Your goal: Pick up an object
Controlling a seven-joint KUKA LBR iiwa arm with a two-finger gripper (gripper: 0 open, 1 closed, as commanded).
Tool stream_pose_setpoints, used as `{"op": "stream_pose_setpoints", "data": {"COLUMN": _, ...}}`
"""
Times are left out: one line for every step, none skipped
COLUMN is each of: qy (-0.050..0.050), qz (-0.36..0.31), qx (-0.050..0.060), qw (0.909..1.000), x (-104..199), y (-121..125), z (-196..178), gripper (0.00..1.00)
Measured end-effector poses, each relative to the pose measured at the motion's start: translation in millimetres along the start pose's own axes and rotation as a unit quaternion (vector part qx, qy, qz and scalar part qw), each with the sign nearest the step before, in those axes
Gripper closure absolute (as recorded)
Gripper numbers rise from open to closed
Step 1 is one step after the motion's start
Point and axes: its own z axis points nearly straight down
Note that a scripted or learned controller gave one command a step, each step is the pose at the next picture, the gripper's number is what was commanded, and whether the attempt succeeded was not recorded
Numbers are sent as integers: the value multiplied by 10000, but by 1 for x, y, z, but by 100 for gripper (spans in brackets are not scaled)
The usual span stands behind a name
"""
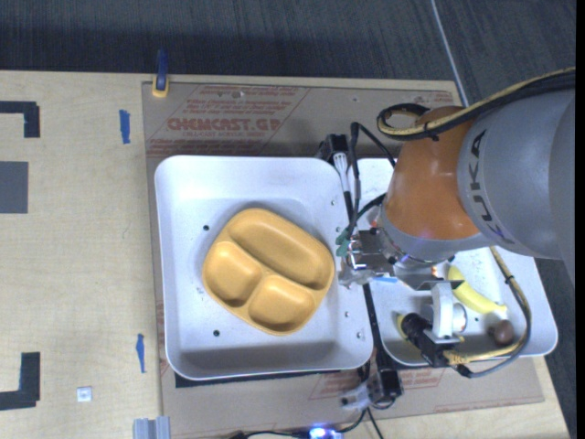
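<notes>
A big yellow tray [267, 268] with three dips lies in the middle of the left bin [174, 245], turned a bit and not touching any wall. It looks like hard, smooth plastic, light but wide and slippery. I think the best place to pinch it is the thin rim or a ridge between the dips. The gripper [364, 262] is over the walls where the two bins meet, just beside the tray's right edge. The wrist hides it, so I cannot tell if it is released or clenched. In the right bin [541, 341] a small banana [477, 297] lies close under the arm [434, 199]. There is free floor all around the tray, but the middle wall is close and easy to bump
</notes>
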Motion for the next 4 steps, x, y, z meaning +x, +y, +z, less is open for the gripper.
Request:
{"op": "stream_pose_setpoints", "data": {"qy": 1, "qz": -8, "qx": -23, "qw": 10000, "x": 1, "y": 2, "z": -10, "gripper": 100}}
{"op": "stream_pose_setpoints", "data": {"qy": -3, "qz": 10, "qx": 33, "qw": 10000, "x": -77, "y": -2, "z": 10, "gripper": 100}}
{"op": "stream_pose_setpoints", "data": {"qy": -1, "qz": 8, "qx": 32, "qw": 10000, "x": -77, "y": -2, "z": 10, "gripper": 0}}
{"op": "stream_pose_setpoints", "data": {"qy": -13, "qz": 8, "qx": 22, "qw": 10000, "x": -139, "y": -2, "z": 10, "gripper": 0}}
